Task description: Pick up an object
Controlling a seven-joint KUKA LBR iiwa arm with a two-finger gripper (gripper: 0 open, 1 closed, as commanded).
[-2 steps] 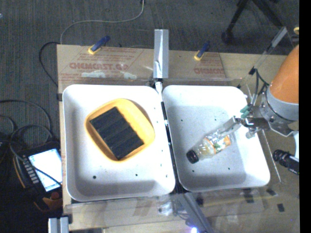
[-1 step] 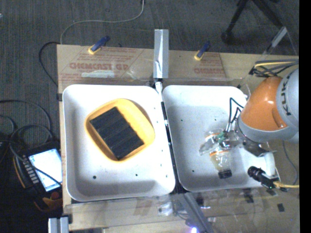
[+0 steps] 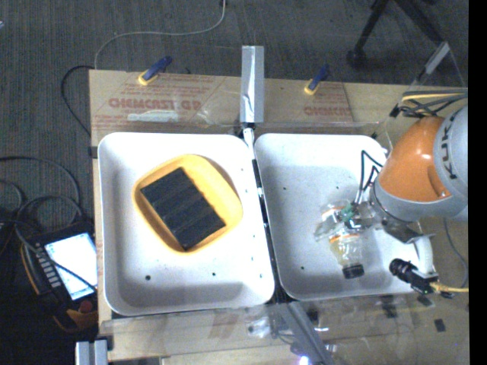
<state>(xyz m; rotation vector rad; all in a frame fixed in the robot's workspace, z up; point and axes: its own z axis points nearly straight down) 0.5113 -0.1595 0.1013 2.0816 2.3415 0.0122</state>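
Where two bins (image 3: 114, 295) sit: one yellow dish (image 3: 221, 177), one bottle (image 3: 346, 253)

This looks like a robotics lab set up in an office-type room. A plywood bench (image 3: 221, 101) stands on grey carpet (image 3: 46, 44), with loose cables (image 3: 163, 30) trailing at the far side, an office chair base (image 3: 380, 6) at far right, and a lit handheld control pendant (image 3: 65, 265) lying on the floor at the left.
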